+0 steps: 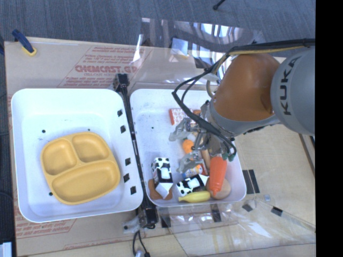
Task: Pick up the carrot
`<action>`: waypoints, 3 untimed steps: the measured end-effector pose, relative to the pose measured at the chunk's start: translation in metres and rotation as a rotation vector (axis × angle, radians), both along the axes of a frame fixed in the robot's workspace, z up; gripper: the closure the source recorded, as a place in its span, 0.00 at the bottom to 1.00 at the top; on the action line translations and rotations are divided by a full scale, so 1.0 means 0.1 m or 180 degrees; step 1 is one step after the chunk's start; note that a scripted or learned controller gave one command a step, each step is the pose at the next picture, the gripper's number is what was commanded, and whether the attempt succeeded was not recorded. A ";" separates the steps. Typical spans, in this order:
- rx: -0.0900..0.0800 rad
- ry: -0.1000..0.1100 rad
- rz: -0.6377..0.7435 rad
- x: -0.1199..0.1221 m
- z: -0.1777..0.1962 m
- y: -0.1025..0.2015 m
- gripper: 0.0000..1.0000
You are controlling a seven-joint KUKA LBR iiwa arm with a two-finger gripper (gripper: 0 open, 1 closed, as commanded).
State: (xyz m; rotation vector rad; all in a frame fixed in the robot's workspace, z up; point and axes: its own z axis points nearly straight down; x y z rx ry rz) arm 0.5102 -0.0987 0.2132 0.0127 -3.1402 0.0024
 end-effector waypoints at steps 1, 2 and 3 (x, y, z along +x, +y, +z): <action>-0.0001 -0.0019 -0.0200 0.27 -1.22 -0.65 0.00; 0.0003 -0.0021 -0.0176 0.28 -1.11 -0.63 1.00; 0.0007 -0.0016 -0.1156 0.11 -0.51 0.10 1.00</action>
